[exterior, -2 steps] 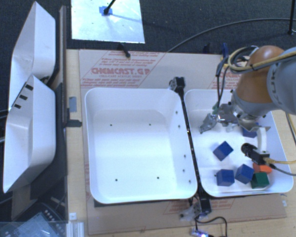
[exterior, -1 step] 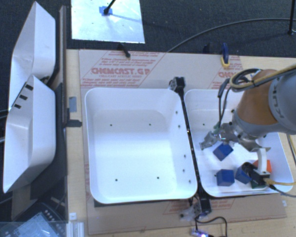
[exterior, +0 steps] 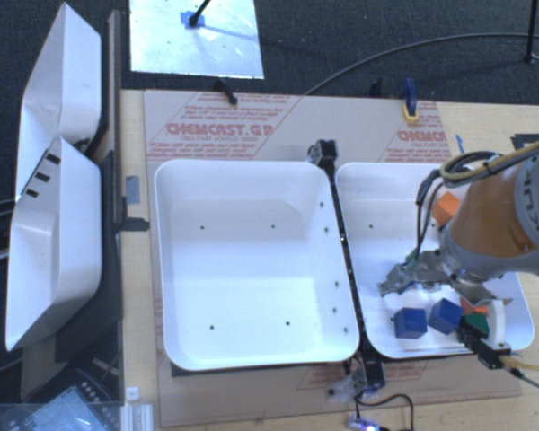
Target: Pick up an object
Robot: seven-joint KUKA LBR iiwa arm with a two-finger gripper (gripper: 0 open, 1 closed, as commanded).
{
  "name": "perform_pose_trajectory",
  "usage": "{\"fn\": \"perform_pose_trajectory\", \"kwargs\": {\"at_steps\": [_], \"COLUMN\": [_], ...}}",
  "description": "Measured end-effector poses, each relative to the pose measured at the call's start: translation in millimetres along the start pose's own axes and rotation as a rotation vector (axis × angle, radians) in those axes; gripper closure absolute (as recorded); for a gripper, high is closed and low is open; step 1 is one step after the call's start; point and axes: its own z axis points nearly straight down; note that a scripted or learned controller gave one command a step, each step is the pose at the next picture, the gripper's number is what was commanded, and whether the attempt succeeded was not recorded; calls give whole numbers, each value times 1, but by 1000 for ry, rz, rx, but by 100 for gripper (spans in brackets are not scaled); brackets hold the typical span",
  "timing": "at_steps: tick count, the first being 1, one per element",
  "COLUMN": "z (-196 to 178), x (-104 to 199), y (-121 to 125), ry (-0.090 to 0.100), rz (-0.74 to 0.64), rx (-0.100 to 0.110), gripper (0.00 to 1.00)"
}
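In the right bin [exterior: 377,187], two blue blocks lie near the front wall, one [exterior: 410,322] just left of the other [exterior: 446,315]. A small green and red piece [exterior: 474,308] peeks out beside the right-hand block. An orange object [exterior: 446,207] sits further back, partly hidden by the arm. My gripper [exterior: 401,279] is low inside this bin, just above and behind the left blue block, apart from it. I see nothing between its fingers.
The left bin [exterior: 251,268] stands beside the right one, with a black divider strip [exterior: 341,250] between them. The arm's grey and orange body [exterior: 494,223] covers the right bin's right side. White spare bins [exterior: 58,196] lean at the far left.
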Motion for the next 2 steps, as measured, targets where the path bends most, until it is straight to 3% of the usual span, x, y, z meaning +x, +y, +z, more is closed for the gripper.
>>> {"fn": "perform_pose_trajectory", "kwargs": {"at_steps": [1, 2], "z": [-1, 0], "x": [34, 25], "y": [56, 5], "ry": [1, 0], "rz": [-7, -1], "rx": [-3, 0], "gripper": [0, 0]}}
